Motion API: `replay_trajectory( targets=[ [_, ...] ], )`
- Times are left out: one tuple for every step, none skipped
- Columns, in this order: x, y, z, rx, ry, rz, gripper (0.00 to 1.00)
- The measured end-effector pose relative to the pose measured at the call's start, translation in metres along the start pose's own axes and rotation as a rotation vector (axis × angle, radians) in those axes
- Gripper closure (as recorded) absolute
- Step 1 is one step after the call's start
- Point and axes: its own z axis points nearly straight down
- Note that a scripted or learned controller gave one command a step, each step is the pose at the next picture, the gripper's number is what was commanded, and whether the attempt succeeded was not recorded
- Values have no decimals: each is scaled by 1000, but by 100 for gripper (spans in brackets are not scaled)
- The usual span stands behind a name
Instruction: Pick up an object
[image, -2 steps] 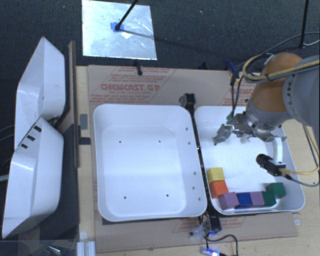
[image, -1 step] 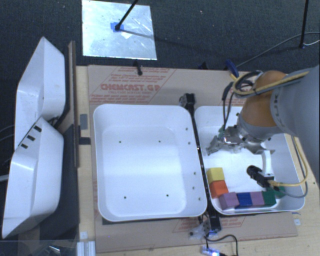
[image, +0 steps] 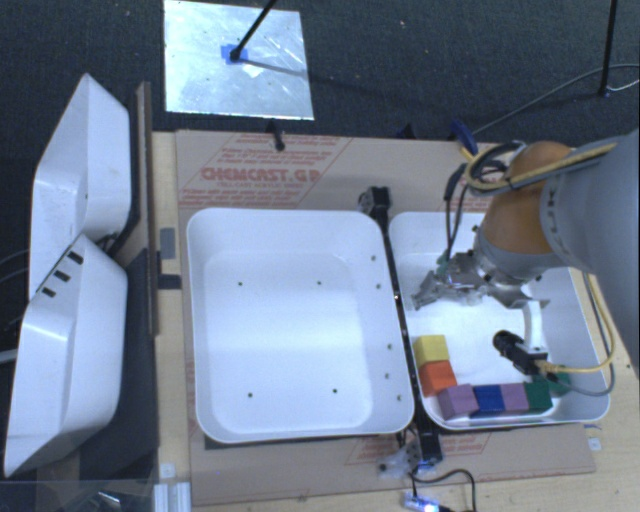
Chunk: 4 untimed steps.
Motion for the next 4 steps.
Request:
replay_trajectory(
  targets=[
    [0,1,-11,-1,0,0,100],
    [-5,3,-73,-4,0,0,100],
    [-8,11,-120,-4,0,0,100],
    [-12,8,-182,-5,0,0,100]
  ],
)
